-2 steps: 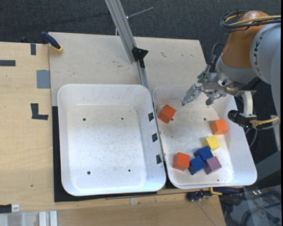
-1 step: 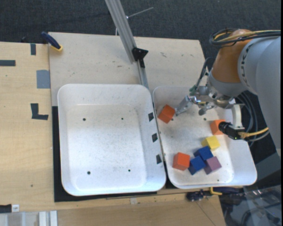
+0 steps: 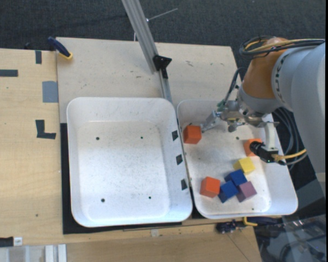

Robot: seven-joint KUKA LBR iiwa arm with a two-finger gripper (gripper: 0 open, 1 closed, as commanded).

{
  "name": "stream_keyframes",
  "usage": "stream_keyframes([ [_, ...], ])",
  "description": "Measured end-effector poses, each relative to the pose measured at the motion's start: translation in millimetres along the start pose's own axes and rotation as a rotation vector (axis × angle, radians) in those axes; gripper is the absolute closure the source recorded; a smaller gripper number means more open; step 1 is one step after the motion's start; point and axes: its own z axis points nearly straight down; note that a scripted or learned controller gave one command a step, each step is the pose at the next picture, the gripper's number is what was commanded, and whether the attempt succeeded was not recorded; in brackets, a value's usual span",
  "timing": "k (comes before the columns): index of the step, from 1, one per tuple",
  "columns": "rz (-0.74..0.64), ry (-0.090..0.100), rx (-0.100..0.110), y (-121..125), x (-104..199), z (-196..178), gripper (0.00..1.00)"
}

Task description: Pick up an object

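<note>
Above a bench with two shallow white bins, a grey robot arm with an orange band reaches in from the right over the right bin. Its gripper points toward an orange cube lying near that bin's upper left corner, just beside the fingertip; whether the jaws are open or closed, or touch the cube, cannot be told from this angle. No brand or writing is legible anywhere. Lower in the same bin a second orange cube, two blue blocks, a purple block and a yellow block cluster together. A slanted metal pole crosses the top of the bench toward the bins, and the left bin sits alongside.
</note>
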Motion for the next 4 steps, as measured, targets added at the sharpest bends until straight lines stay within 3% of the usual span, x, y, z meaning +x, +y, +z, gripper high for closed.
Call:
stream_keyframes([
  [1, -0.001, 0.005, 0.016, -4.5, 2.2, -1.6, 1.00],
  [4, -0.001, 0.005, 0.015, -6.1, 4.6, -143.0, 1.00],
])
